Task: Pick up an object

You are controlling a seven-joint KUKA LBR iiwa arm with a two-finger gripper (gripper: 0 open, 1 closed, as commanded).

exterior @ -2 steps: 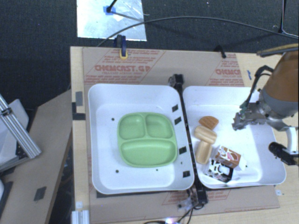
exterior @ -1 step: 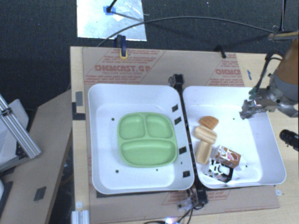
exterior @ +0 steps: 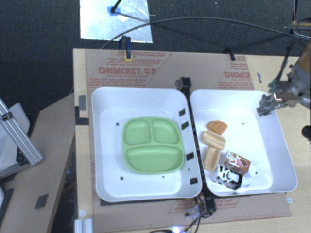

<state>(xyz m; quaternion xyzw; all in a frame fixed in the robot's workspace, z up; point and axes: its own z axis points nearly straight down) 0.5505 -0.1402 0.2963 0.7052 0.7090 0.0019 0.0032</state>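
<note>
Clutter sits well left of and below our gripper (exterior: 266, 106), whose finger state we cannot tell: a waffle (exterior: 217, 127), two tan bread rolls (exterior: 213, 148) and a small carton (exterior: 237, 163), all in the right bin (exterior: 272, 144). The lower roll runs upright in view, the upper slants across it. Farther left, a green divided plate (exterior: 153, 144) fills the left bin (exterior: 107, 130) on cardboard (exterior: 146, 69).

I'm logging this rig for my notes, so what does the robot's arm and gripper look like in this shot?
At the right edge, the arm is grey metal with an orange patch above the wrist. The gripper is a small dark grey piece with a bright glint on it, above the right bin. Thin dark cables run nearby. Finer markings are too small to read.
</note>
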